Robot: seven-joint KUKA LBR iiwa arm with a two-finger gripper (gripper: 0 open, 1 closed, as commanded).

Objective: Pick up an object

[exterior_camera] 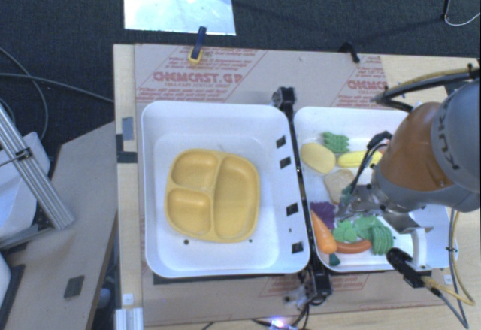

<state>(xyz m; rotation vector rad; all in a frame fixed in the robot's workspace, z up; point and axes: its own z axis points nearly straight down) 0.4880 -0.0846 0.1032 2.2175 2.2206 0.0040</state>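
The right bin [353, 116] holds several toy foods. A pale yellow lemon-like piece [317, 158] lies at its left, with a green leafy piece [336, 142] behind it and a yellow piece [352, 159] to the right. A beige piece [337, 184] sits mid-bin. Nearer the front are a purple piece [323, 212], an orange carrot [323, 234], a green leafy piece [364, 231] and a red-orange piece [353, 247]. My gripper [350, 206] hangs low over the bin's middle, just above the green leafy piece and next to the beige and purple ones. The arm hides the bin's right half.
The left bin [158, 171] bears a yellow divided plate [213, 194]. A black-clipped divider [294, 171] runs between the bins. Cardboard [248, 73] lies under both bins, with a small blue and yellow tool [198, 46] at its far edge.
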